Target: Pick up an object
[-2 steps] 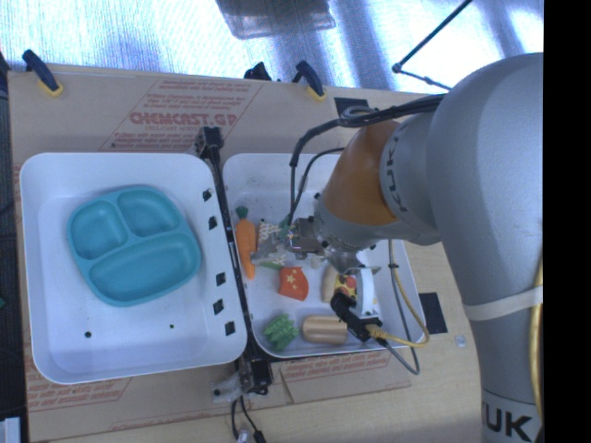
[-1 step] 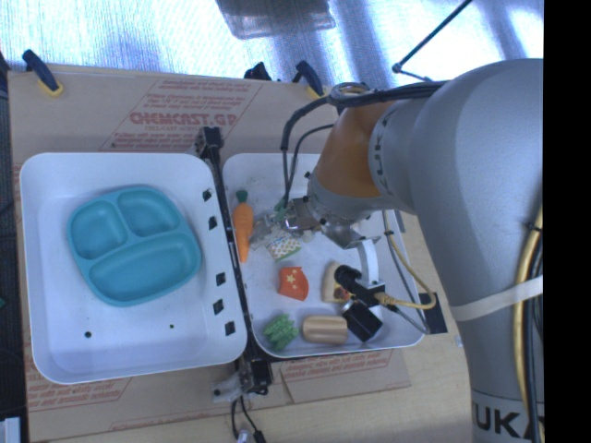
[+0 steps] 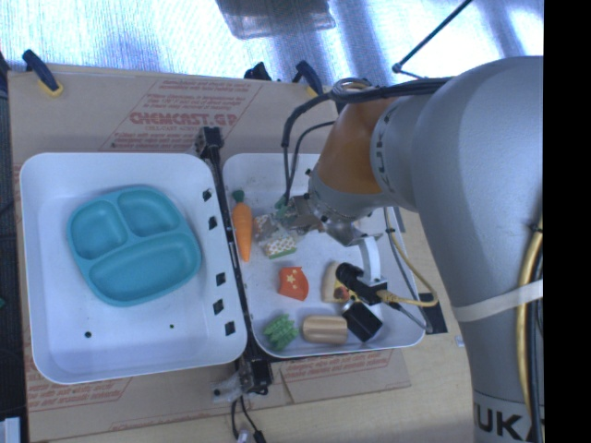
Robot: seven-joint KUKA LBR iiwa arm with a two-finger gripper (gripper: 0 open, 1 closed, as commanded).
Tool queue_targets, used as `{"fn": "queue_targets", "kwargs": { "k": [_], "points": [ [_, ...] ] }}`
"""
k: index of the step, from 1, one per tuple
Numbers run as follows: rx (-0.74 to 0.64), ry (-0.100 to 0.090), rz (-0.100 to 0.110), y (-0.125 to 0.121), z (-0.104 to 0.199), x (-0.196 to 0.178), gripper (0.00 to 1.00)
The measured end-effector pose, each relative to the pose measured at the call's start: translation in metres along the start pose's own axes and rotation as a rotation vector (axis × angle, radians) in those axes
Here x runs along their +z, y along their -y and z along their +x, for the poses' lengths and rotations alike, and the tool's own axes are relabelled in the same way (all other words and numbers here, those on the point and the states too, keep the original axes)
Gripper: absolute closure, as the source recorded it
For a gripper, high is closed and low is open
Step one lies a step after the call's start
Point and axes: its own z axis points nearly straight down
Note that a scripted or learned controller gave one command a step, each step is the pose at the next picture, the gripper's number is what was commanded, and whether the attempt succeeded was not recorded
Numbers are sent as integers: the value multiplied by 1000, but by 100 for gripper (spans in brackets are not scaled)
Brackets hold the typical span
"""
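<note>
The big grey arm point(image 3: 462, 164) with its orange band point(image 3: 346, 155) comes in from the right and bends down into the right bin point(image 3: 406, 340). Its gripper point(image 3: 294, 215) is low in the upper part of that bin, just above a small pale green and white patterned block point(image 3: 276, 241). I cannot tell if it has got hold of anything. Beside the block, by the bin's left wall, lies an orange toy carrot point(image 3: 242, 229) with a green tip. Lower down is a red wedge point(image 3: 294, 283), like a bit of watermelon. Near the front edge sit a green bumpy toy point(image 3: 280, 329), a tan roll point(image 3: 324, 329) and a black thing point(image 3: 362, 321). A pale slice point(image 3: 334, 287) lies to the right of the red wedge. The left bin point(image 3: 37, 340) holds a blue plate point(image 3: 135, 245) with three parts, lying flat. Both bins rest on brown cardboard point(image 3: 138, 109)
</note>
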Motion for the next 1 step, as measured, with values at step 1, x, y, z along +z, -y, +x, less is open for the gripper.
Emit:
{"fn": "queue_targets", "kwargs": {
  "k": [1],
  "points": [
    [81, -2, -3, -30, 33, -120, 100]
  ]
}}
